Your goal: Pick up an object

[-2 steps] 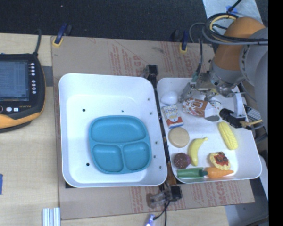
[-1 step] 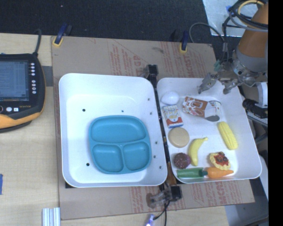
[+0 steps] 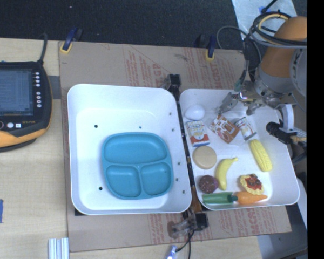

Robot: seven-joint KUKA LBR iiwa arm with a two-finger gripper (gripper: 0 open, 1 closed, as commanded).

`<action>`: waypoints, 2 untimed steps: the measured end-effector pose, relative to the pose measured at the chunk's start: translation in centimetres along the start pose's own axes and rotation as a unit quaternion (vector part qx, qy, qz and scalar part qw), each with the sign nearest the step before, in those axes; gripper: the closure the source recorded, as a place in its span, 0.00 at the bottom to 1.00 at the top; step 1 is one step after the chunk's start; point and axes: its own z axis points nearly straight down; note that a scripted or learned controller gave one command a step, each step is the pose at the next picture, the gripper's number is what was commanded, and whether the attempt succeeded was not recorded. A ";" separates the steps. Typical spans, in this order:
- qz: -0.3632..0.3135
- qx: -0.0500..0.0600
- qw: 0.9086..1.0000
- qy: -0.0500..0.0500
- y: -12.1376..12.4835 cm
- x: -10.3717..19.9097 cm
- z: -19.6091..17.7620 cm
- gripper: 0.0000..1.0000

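Observation:
The right bin [image 3: 291,166] holds several toy foods: a white egg [image 3: 195,112], a small carton [image 3: 197,133], a red-and-white packet [image 3: 224,129], a corn cob [image 3: 261,154], a tan round bun [image 3: 205,157], a banana [image 3: 225,171], a dark red berry [image 3: 208,184], a pizza-like piece [image 3: 251,183], a carrot [image 3: 251,198] and a green vegetable [image 3: 218,198]. My gripper [image 3: 238,106] hangs over the back of this bin, just behind the packet. Its fingers are spread open with nothing between them.
The left bin [image 3: 86,107] holds a blue divided plate [image 3: 136,165]. A tablet controller [image 3: 16,99] lies at the bench's left edge. Clamps [image 3: 68,39] hold the cardboard sheet under the bins. The arm's cables [image 3: 259,28] loop at the upper right.

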 end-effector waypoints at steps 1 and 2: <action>-0.001 0.001 1.000 0.000 -3.0 3.1 -1.1 0.00; -0.001 -0.006 1.000 -0.001 -3.7 2.2 0.7 0.00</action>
